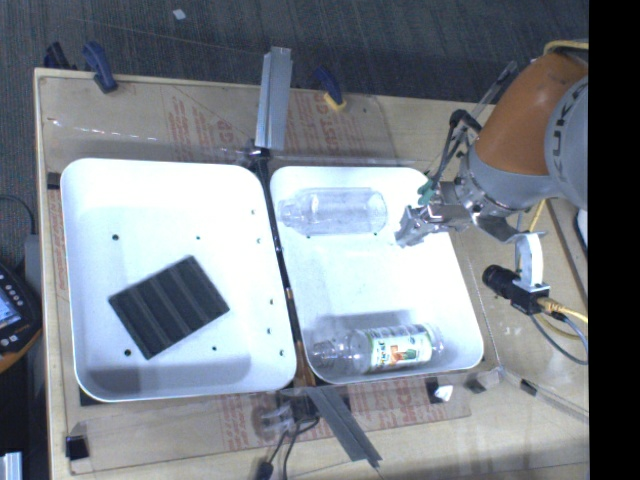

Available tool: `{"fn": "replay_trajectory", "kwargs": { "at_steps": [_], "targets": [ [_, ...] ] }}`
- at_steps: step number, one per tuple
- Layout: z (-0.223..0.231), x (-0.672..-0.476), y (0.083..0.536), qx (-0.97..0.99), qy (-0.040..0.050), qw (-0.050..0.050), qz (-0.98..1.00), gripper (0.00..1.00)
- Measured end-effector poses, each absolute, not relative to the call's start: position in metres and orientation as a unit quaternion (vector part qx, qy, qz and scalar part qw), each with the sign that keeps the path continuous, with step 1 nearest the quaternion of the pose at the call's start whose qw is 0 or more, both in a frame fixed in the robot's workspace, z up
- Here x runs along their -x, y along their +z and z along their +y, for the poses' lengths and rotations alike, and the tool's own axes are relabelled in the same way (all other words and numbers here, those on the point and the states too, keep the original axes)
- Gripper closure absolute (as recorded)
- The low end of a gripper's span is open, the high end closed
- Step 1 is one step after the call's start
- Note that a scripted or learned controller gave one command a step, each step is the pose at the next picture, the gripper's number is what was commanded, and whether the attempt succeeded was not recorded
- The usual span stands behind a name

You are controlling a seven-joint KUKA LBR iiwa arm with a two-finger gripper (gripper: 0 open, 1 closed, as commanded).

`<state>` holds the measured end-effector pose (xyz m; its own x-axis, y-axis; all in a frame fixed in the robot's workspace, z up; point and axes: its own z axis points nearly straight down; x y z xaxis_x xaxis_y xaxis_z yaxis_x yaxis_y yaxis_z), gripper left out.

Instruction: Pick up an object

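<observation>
A clear bottle (pixel 332 211) is seen lying just left of the claw (pixel 412 226), whose grip cannot be told.

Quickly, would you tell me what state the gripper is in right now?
Gripper: over the right bin's far right corner, beside the clear bottle; grip state cannot be told.

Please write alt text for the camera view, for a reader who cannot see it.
A robot arm's gripper hovers over the right bin, beside a clear bottle lying at the far end; a labelled bottle lies at the near end. The left bin holds a dark ribbed slab.
</observation>
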<state>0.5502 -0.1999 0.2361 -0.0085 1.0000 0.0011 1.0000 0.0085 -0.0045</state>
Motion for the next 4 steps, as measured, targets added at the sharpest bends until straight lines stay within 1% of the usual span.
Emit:
{"fn": "replay_trajectory", "kwargs": {
  "at_steps": [1, 2, 3, 4],
  "targets": [
    [-0.197, -0.515, 0.252, 0.682, 0.0004, 0.001, -0.732, 0.0],
    [-0.21, -0.492, 0.216, 0.589, 0.0002, 0.001, -0.808, 0.0],
    [-0.195, -0.478, 0.148, 0.514, 0.0, 0.001, -0.858, 0.0],
    [-0.196, -0.478, 0.148, 0.514, 0.0, 0.0, -0.858, 0.0]
  ]
}}
